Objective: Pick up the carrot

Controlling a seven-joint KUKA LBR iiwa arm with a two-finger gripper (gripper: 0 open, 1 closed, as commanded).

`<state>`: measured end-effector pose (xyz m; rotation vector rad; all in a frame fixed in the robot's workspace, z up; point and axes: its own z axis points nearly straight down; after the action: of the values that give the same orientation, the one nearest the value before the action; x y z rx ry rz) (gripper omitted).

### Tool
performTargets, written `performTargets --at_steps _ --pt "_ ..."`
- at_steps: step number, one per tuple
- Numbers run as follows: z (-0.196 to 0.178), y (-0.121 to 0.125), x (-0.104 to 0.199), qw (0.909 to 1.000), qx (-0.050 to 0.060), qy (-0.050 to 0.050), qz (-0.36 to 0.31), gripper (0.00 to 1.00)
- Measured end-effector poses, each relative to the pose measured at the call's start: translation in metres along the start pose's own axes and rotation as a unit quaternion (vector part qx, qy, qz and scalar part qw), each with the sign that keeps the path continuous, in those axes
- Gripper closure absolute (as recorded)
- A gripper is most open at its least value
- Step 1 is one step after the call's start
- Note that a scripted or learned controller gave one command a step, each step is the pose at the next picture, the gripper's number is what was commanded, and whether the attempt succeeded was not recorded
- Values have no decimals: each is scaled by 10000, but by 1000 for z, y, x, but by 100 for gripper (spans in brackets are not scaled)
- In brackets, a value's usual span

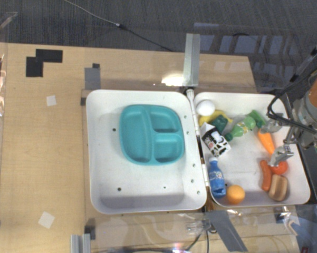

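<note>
The carrot [266, 141] is a short orange cone lying in the right bin [300, 196], near its right side, with its tip pointing toward the front. My gripper [280, 156] hangs just right of and a little in front of the carrot, over a small red-orange piece [278, 168]. The grey arm [312, 109] comes in over the bin's right rim. Nothing shows between the gripper and the carrot, and they look slightly apart.
The right bin also holds a white ball [205, 108], green items [247, 124], a black-and-white carton [215, 142], a blue bottle [216, 177], an orange [235, 194], a red sausage [265, 176] and a brown bun [278, 187]. A teal divided plate [150, 134] lies in the left bin [103, 194].
</note>
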<state>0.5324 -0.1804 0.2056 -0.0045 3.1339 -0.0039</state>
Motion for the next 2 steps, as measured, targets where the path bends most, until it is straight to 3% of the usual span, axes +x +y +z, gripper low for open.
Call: performTargets --at_steps 1,2 --pt "115 -2 -80 9984 3 -60 559 0" --pt "103 -1 -82 9986 2 -75 529 100"
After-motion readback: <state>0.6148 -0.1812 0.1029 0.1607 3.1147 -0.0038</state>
